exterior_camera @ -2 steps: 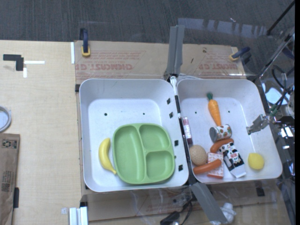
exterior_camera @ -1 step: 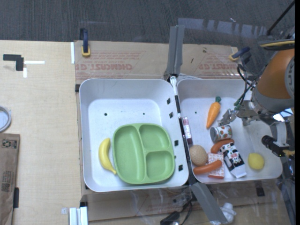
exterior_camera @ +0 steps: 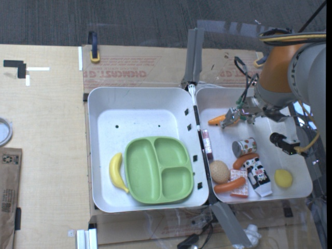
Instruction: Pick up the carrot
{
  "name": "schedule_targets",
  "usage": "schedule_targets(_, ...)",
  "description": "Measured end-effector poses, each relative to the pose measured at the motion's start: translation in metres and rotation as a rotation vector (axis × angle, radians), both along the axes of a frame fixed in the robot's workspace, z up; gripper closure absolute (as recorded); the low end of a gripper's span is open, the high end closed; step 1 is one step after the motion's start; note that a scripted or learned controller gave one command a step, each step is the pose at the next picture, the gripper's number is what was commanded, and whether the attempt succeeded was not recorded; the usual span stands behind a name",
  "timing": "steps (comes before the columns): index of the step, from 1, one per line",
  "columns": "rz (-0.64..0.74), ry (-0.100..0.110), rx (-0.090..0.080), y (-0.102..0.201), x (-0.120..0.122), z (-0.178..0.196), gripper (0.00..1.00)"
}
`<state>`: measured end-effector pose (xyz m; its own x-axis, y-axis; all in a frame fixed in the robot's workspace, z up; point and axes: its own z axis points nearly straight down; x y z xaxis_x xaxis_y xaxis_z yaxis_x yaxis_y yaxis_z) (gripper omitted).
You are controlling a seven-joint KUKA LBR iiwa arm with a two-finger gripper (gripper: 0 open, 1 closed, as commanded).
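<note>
The carrot (exterior_camera: 216, 121) is small and orange. It lies in the right bin (exterior_camera: 301, 193) near the bin's far left corner, with its tip pointing left. My gripper (exterior_camera: 232, 118) is low in that bin, right at the carrot's thick right end and seemingly touching it. The grey arm with its orange band (exterior_camera: 277, 66) reaches in from the upper right. The gripper's body and cables hide the contact point, so whether the carrot is held is unclear.
The right bin also holds a small can (exterior_camera: 244, 147), two orange-red sausage shapes (exterior_camera: 230, 185), a tan round item (exterior_camera: 219, 171), a black-and-white packet (exterior_camera: 258, 176) and a lemon (exterior_camera: 283, 178). A green divided plate (exterior_camera: 155, 188) and a banana (exterior_camera: 116, 173) are in the left bin (exterior_camera: 104, 108).
</note>
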<state>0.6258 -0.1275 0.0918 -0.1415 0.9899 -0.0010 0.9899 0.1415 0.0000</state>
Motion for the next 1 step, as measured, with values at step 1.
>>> schedule_targets(1, 0.288, -0.002, -0.001, 0.0179, 0.0337, 0.0011, 0.00)
